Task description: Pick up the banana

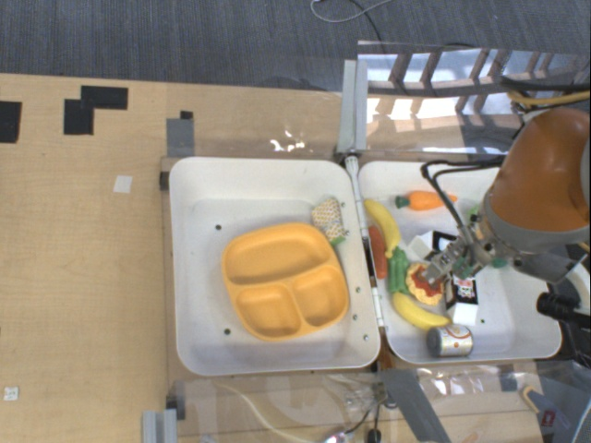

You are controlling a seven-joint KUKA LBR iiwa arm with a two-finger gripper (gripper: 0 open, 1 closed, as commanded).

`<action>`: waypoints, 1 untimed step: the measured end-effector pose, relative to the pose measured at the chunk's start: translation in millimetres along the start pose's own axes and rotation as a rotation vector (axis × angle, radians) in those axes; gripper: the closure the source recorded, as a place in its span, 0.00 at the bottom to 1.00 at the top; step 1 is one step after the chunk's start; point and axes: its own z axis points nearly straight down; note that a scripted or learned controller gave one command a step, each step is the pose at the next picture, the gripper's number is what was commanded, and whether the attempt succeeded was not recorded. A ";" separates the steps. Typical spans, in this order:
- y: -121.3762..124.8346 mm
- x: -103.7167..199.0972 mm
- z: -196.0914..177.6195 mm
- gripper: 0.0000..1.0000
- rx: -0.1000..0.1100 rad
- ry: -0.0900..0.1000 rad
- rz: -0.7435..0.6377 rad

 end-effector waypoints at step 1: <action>-0.1 0.0 0.0 0.00 0.000 0.000 0.000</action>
